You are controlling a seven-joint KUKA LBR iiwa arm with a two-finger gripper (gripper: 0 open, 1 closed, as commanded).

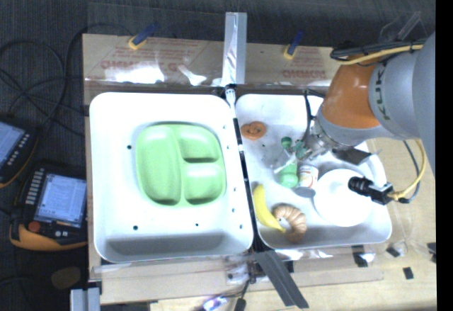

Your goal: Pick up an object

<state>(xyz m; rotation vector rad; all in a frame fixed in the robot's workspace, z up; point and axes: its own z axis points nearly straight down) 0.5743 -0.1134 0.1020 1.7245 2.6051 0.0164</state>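
My pincer (301, 152) is down in the right bin (382, 232), among the clutter in its middle; I read this as the reach/close-in step, grasp not confirmed

Can't tell if it's wide or narrow, too small and dark against the bin floor, so I won't claim I hold anything

Likely target: green bottle (288, 173), lying just below-left of the pincer tip, touching or nearly so. Looks small, glossy plastic, pale green with a darker green bit up by the tip. Probably slippery and prone to roll

Around the pincer:
- small white cup (307, 176) with a reddish band, just below, crowding the bottle
- white plate (340, 198) below-right, near
- banana (263, 207) and a brown swirl pastry (291, 219) further below-left
- orange disc (253, 130) up-left, apart
- green tray (178, 163) far left in the other bin (113, 232), not in play

Next move, my judgement: centre over the bottle body, close across its narrow axis, then lift straight up and check something is actually between the tips. Risk is nudging the cup or pinching both
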